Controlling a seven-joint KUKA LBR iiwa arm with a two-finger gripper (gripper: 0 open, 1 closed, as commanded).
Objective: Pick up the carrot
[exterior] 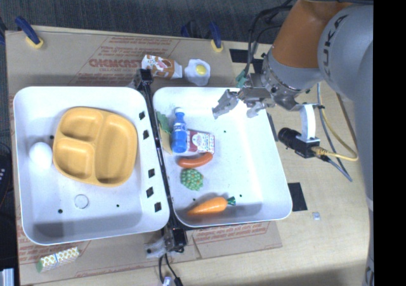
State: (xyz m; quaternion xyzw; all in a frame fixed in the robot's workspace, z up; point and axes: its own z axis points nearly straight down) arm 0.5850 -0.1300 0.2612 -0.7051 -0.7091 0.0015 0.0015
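Cardboard-topped bench carries two white bins; the carrot (208, 206) lies against the right bin's (274, 170) near wall. The gripper (240, 105) hovers spread and empty near the far rim, so a descent could jam on that wall or nudge the neighbouring green ball (191, 179).

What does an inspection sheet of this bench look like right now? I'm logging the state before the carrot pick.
Surface: brown cardboard-covered bench bearing a left white bin and a right white bin.
Job's thing: orange carrot with green stem, lying near the right bin's front edge, untouched.
Clutter: in the right bin, blue bottle, red carton, sausage, green round item; in the left bin, yellow divided plate, white egg.
Gripper: two-finger gripper over the right bin's back, fingers apart, holding nothing.
Cables: yellow cable right of the bin.
Surroundings: blue clamps at the bench's back edge.
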